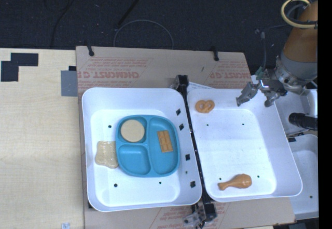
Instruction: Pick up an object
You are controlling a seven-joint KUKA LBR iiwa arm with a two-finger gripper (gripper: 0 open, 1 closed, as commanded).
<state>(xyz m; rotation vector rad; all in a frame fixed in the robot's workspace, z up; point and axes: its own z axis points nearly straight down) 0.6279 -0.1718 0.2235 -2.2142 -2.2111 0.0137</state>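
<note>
In the right bin (270, 139), a drumstick-shaped toy (236, 182) lies nearest the camera at about 6 o'clock, and a pretzel (204, 106) sits far off at 11 o'clock. The left bin (98, 119) holds a blue divided tray (139, 163): a round cracker (132, 130) fills its 10 o'clock compartment, a brown wafer (165, 141) its 3 o'clock one. A pale bread slice (106, 154) touches the tray's 9 o'clock edge. The gripper (258, 95) hovers over the right bin's 1 o'clock corner, fingers spread wide, holding nothing; the arm (300, 46) is cut off at the right.
</note>
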